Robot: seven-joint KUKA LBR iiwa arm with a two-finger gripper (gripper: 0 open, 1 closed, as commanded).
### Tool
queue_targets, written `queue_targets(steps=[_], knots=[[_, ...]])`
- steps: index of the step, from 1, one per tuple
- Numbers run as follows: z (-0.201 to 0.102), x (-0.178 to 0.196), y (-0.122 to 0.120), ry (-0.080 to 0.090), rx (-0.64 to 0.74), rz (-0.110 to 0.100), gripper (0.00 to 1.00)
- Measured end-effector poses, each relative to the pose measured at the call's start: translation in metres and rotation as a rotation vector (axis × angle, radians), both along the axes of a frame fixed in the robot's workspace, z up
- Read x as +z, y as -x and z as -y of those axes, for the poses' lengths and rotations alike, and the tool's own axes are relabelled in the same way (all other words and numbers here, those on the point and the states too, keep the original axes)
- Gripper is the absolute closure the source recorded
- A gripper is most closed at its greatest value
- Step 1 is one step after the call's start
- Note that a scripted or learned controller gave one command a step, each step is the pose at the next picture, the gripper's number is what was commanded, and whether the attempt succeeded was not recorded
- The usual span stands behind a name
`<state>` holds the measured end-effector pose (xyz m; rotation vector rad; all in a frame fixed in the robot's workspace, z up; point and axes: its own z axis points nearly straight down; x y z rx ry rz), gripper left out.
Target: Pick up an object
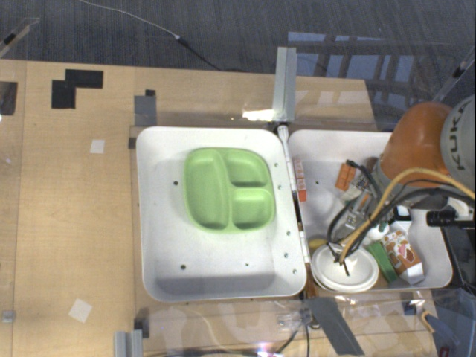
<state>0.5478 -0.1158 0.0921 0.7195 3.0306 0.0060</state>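
Nearest the front edge of the right shallow white bin [439, 277] sits a round white plastic dish [362, 275], close to the bin's front left corner. Just to its right is a small printed carton with a green end [400, 255], tilted, touching or nearly touching the dish. The gripper [343, 257] hangs low over the dish's left part, under a tangle of yellow and black cables [372, 214]. Open or closed, cannot tell: the cables and shadow hide it. Nothing is visibly held.

Judgement: the step is the descent onto a pick target, most likely the dish or the carton. To do it well, centre over one item, not the gap between them. The dish rim looks thin and slippery; the carton offers flatter sides.

Room is tight. The bin's front wall and the divider wall are both near, so a straight vertical lift is safest, with no sideways drag.

Further back in this bin is a small orange block [345, 175], well apart from the dish. A slim red-and-white stick [299, 178] lies along the divider. The grey arm's orange band [415, 143] looms over the back right.

The left white bin [160, 281] holds a light green divided plastic plate [227, 190], mid-bin, with open floor around it. The wooden desk [67, 222] stretches off to the left.
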Motion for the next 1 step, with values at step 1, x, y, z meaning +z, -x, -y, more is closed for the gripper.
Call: queue_targets(steps=[1], knots=[[0.0004,0.0135,-0.0038,0.004,0.006,0.013,1.0]])
